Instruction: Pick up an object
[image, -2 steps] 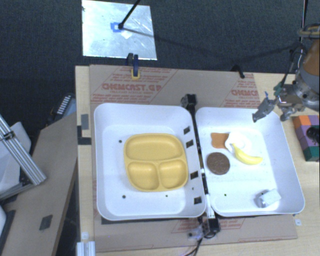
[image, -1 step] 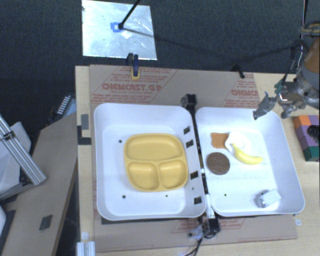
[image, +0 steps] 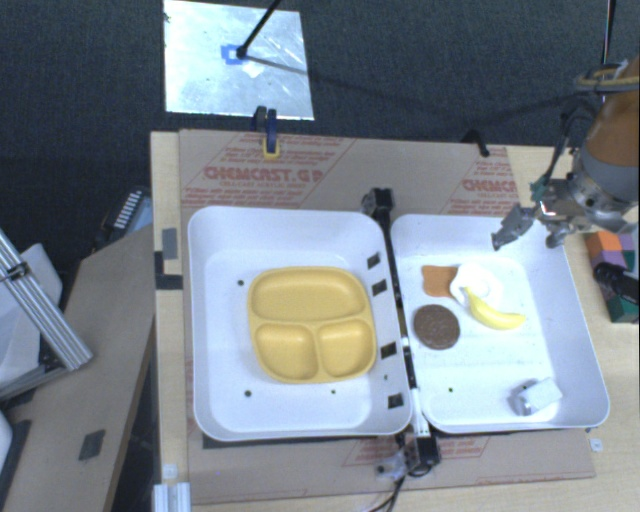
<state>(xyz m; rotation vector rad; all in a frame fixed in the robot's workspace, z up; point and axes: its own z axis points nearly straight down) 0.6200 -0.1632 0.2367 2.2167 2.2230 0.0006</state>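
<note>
White for both bins (image: 290, 225), pale yellow for the divided tray (image: 305, 322), brown for the round cookie (image: 437, 327), orange-tan for the flat piece (image: 437, 280), yellow for the banana (image: 495, 317), white for the cup (image: 474, 282), grey-white for the small block (image: 533, 397), red lettering across tan cardboard (image: 300, 165).

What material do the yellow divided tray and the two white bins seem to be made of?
The yellow divided tray looks like moulded plastic with a matte finish: rounded compartment edges and one even colour. The white bins seem to be thin formed plastic, slightly glossy, with soft rounded rims. I cannot be certain.
</note>
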